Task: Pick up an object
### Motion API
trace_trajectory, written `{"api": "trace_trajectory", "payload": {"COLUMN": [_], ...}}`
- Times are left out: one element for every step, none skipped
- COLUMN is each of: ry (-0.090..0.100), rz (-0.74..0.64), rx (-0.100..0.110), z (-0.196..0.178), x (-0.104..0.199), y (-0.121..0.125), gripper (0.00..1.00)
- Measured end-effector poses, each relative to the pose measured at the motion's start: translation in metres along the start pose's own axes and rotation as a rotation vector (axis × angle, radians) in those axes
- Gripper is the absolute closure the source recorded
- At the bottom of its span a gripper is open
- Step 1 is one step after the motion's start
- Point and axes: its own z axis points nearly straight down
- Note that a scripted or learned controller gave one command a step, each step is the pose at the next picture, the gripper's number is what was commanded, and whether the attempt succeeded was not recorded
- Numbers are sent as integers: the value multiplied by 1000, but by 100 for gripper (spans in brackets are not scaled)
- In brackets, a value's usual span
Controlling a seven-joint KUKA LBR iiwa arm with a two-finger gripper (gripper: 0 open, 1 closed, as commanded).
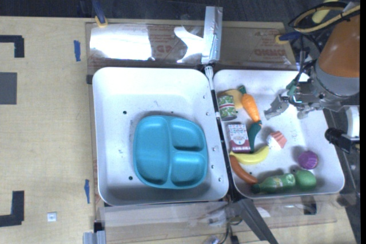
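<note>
Dark carpet lies behind a pale wooden worktop (46,140) that carries two white bins side by side. Left bin (108,94) holds a blue divided tray (170,151).

Landmark: banana (251,156), in the right bin (257,80).
- Red carton (238,137) just above the banana, touching it.
- Can (227,106) and carrot (250,108) further above, side by side.
- Orange piece (241,171) just below the banana.
- Green bottle (273,182) and green ball (305,179) below and right, along the bin's near wall.
- Red-and-white piece (277,139) just right of the banana; purple item (307,159) further right.

End effector (280,104) hangs up and right of the banana, over bare bin floor, fingers spread and released, nothing between them. Arm (343,60) comes in from the right.
</note>
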Motion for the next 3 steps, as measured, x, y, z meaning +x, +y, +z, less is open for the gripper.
{"api": "trace_trajectory", "payload": {"ry": [-2,-3,-5], "rz": [-309,-231,-231], "rx": [-5,-7,-15], "z": [94,104,92], "x": [4,23,23], "y": [37,68,71], "gripper": [0,0,100]}}
